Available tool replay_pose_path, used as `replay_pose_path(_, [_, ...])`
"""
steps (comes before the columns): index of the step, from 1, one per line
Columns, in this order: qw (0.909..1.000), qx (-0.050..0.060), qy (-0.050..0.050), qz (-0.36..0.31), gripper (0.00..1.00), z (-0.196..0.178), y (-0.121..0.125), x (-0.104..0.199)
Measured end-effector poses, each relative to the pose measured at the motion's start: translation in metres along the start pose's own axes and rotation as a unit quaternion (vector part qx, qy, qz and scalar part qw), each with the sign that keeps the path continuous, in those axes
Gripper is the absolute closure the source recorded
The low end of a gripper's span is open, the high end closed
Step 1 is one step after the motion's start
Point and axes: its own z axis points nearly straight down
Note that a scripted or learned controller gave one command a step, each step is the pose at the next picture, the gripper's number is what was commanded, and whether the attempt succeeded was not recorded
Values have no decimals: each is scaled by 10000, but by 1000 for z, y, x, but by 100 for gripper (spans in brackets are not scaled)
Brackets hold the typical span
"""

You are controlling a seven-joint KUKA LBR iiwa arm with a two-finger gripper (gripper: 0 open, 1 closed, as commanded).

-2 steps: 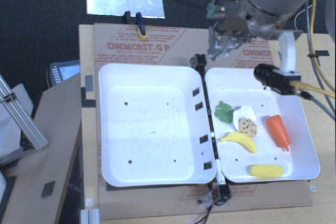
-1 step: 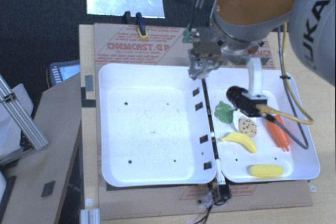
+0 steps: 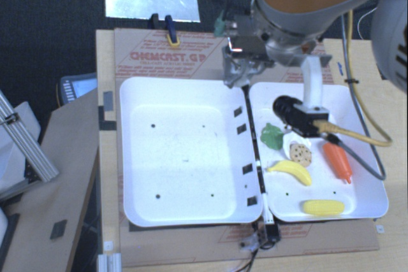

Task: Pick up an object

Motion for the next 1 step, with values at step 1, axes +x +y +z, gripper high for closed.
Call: replay_pose_path(1, [10000,21,-11,17,0,3,1,-2])
